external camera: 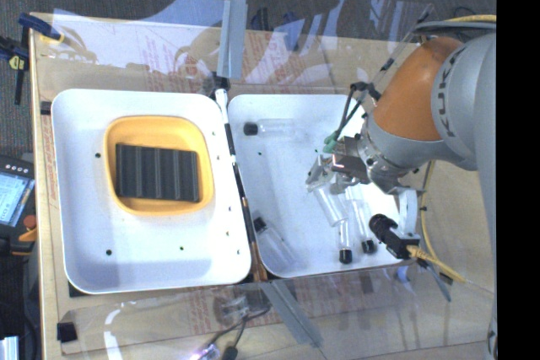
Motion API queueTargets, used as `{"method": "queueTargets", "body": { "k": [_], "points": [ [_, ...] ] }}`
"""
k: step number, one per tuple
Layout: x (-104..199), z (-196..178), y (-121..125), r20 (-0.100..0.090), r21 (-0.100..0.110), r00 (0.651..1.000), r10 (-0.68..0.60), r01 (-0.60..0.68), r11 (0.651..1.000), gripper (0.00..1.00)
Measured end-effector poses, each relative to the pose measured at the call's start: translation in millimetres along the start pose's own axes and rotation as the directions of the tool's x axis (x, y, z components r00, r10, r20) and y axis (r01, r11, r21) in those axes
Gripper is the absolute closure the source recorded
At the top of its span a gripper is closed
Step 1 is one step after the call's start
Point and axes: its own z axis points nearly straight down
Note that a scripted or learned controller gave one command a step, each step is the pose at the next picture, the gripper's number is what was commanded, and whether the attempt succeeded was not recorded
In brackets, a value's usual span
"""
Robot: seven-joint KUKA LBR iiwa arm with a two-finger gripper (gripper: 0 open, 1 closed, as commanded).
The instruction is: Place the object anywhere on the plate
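The arm (439, 110) at frame right lowers its tool (337, 181), grip state unclear, into the right bin (278, 181); grasping comes first, then the yellow plate (160, 131) at left.

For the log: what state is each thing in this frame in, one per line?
Plate: yellow, upright in the left bin, a dark ribbed insert on it.
Clear tubes: several with black caps, lying flat in the right bin, none on the plate.
Gripper: low over the right bin, above the tubes.
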Motion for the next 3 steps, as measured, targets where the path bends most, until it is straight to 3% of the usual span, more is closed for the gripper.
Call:
{"method": "queueTargets", "body": {
  "k": [1, 2, 3],
  "points": [
    [73.9, -76.0, 1.9, 0.002, -0.002, 0.980, -0.197, 0.197, 0.980, 1.00],
    [127.4, -29.8, 27.4, 0.001, 0.002, 0.897, -0.443, 0.443, 0.897, 1.00],
    [169.8, 7.5, 66.0, 0.004, 0.000, 0.772, -0.636, 0.636, 0.772, 1.00]
  ]
}}
